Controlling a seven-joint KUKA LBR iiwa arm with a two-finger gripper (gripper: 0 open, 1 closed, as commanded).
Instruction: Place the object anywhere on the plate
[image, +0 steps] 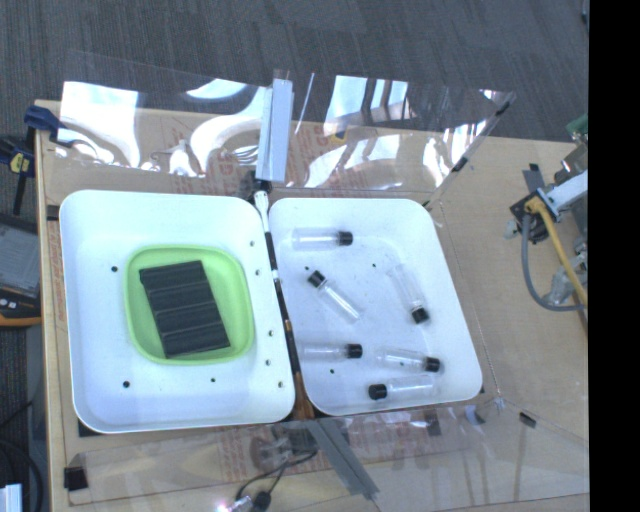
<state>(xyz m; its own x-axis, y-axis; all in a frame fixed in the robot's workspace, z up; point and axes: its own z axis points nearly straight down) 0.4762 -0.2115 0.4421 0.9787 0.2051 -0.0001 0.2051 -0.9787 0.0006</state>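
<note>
The desk (520, 400) carries two white bins. The left bin (90, 300) holds a green plate (135, 290) with a dark ribbed block (183, 308) lying on it. The right bin (440, 290) holds six clear vials with black caps (330, 294), scattered apart. The jaws' state cannot be told.

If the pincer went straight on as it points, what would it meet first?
Its heading is unreadable. Going left from the cabled hardware at right, probably the right bin's rim.

green plate (236, 290), dark ridged block (183, 308), clear black-capped vials (333, 295), white bins (90, 380)
</note>
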